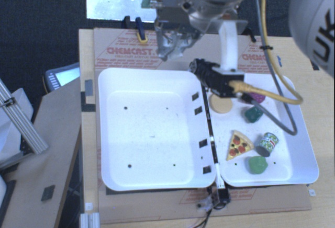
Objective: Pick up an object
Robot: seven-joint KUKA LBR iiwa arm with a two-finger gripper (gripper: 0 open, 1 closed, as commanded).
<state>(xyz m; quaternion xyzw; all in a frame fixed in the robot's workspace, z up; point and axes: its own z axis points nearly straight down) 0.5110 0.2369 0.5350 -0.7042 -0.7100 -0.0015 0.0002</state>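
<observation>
The right bin (298, 169) holds several small items: a tan round disc (222, 104), a magenta piece (257, 98) partly under a yellow cable, a dark green lump (254, 114), a pizza slice (238, 145), a small green can (267, 144) lying tilted, and a light green lump (257, 164). My gripper (170, 48) hangs above the far edge of the left bin (152, 133), well away from all of these items. I see nothing held in it.
A black unit (217, 80) on a white bracket, with a yellow cable (272, 97), hangs over the far end of the divider between the bins. The arm's large body covers the top right. Clamps (140, 31) sit at the board's far edge.
</observation>
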